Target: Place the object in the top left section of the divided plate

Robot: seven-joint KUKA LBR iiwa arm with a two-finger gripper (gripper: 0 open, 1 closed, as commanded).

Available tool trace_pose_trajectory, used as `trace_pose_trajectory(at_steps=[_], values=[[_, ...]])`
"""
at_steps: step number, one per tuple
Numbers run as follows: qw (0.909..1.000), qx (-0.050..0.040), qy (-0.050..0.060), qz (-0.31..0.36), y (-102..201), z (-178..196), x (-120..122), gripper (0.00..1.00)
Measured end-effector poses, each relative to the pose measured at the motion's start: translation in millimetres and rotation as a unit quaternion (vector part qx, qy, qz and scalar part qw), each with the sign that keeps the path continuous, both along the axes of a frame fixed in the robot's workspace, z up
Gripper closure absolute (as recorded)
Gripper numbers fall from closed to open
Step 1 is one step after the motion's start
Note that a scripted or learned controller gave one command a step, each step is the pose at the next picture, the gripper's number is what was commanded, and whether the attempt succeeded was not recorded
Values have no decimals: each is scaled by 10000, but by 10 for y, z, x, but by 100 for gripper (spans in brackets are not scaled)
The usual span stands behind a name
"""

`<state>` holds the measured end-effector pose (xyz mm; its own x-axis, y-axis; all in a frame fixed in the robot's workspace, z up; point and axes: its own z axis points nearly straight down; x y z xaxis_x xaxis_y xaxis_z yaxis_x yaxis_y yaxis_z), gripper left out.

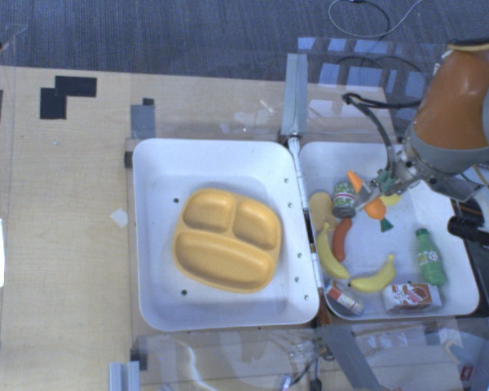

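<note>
Orange toy carrot (376,208) lies in the right white bin (464,300) beneath the hand (383,187), finger state indeterminate; grasping is underway, and transfer to the yellow divided plate (226,239) follows.

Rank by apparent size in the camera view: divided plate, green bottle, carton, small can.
1. divided plate, by far the largest
2. green bottle and carton, too alike to separate
3. small can, the smallest
</note>
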<state>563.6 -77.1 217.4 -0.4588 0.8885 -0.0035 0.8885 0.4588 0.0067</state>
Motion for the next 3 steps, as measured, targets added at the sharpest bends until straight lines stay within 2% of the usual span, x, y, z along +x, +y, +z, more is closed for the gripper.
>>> trace_pose_trajectory(at_steps=[1,2,3], values=[[9980,-5,-7,637,603,888,572,100],[10000,-6,7,47,-101,505,565,100],[9866,9,-3,-1629,440,1018,1051,100]])
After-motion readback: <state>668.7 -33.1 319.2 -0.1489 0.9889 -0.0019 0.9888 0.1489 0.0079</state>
